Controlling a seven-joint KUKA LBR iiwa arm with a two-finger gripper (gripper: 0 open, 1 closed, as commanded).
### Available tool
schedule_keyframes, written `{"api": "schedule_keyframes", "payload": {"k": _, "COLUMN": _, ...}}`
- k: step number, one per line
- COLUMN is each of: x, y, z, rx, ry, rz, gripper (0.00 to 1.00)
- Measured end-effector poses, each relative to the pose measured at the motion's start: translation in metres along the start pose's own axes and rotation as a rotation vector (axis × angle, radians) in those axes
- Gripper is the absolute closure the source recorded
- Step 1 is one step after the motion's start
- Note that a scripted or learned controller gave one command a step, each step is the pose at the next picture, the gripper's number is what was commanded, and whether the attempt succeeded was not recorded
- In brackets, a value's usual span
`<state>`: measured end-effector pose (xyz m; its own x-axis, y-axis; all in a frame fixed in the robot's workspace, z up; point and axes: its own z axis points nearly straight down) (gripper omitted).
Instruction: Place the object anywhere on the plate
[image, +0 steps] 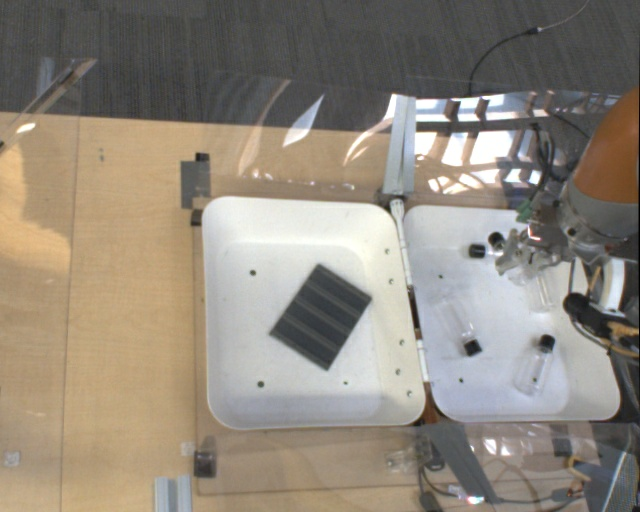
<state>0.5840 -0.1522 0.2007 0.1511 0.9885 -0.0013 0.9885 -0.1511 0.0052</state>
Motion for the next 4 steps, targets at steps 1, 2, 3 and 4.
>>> {"api": "schedule_keyframes", "payload": {"k": 1, "x": 0.073, "y": 0.046, "z": 0.024, "rx": 0.002, "ry": 0.002, "rz": 0.041, "gripper": 1.00}}
{"api": "schedule_keyframes", "payload": {"k": 2, "x": 0.120, "y": 0.063, "z": 0.021, "rx": 0.024, "ry": 0.002, "rz": -0.375, "gripper": 1.00}}
{"api": "schedule_keyframes", "payload": {"k": 3, "x": 0.163, "y": 0.062, "z": 0.015, "rx": -0.001, "ry": 0.003, "rz": -0.691, "gripper": 1.00}}
{"api": "schedule_keyframes", "payload": {"k": 4, "x": 0.231, "y": 0.052, "z": -0.062, "rx": -0.006, "ry": 0.003, "rz": -0.454, "gripper": 1.00}}
